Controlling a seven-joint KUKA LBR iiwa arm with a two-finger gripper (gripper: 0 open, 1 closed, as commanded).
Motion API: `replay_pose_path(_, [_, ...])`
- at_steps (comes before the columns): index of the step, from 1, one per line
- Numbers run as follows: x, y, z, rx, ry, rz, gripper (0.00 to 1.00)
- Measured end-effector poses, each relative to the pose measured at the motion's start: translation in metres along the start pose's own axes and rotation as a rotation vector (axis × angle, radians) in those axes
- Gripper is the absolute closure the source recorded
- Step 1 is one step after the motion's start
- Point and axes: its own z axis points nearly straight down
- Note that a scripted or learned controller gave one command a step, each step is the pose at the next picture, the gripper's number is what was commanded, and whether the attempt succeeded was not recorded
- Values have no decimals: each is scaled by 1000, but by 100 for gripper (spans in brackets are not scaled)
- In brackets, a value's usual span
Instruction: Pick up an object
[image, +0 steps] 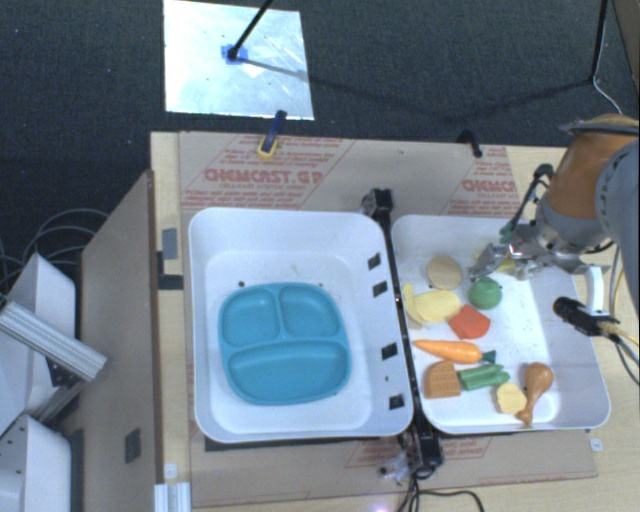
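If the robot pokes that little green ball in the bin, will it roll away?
Probably. The green ball looks round and smooth, so a nudge could send it rolling. It may not go far, since the orange-red piece lies just below it. It looks like light toy food, so it might also slip from a pinch.

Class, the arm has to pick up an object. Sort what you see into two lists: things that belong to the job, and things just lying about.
Belongs to the job:
pincer
green ball
carrot
drumstick
right bin

Just lying about:
blue tray
left bin
yellow clip
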Motion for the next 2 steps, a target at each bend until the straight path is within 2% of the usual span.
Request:
replay_pose_path(1, [65,-52,-5,-1,3,-5,0])
replay_pose_path(2, [70,-99,-5,-2,0,1,0])
